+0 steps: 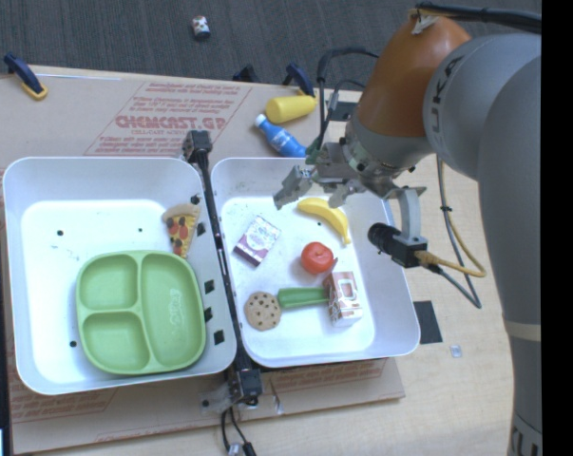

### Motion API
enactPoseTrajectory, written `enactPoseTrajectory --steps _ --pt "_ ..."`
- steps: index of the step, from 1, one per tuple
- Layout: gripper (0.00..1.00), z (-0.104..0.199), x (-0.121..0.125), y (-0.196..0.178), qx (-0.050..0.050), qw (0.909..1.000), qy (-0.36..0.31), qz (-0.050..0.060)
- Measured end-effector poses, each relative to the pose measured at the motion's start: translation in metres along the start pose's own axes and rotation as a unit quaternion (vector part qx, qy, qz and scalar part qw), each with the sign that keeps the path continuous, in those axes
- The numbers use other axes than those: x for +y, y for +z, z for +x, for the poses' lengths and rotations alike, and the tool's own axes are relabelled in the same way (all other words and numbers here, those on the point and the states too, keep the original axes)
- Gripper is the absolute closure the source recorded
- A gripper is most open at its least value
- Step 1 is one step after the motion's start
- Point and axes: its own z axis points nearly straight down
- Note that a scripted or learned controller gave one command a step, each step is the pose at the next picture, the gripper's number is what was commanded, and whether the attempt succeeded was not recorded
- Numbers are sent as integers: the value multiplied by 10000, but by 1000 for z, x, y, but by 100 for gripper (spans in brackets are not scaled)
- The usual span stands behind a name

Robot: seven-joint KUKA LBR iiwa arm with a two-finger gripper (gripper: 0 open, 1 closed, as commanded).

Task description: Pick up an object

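A green divided plate (141, 312) and a pizza slice (181, 228) lie in the left bin (20, 198). In the right bin (391, 321), the gripper (315, 186) hovers over the banana (328, 217), fingers seemingly spread and empty, probably lining up a grasp there.

The flat brown cardboard worktop (96, 126) has red writing on it. Two shallow white plastic bins sit side by side on it, the left bin (25, 283) touching the right bin (386, 335).
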Motion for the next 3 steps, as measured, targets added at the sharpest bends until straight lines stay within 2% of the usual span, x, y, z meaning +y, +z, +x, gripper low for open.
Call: enactPoseTrajectory --steps 1,2,3 --pt "0 -23 -45 134 1 10000 -2 12" --pt "0 -64 6 141 -1 10000 11 -13" --pt "100 -64 7 131 -2 10000 -5 -7"
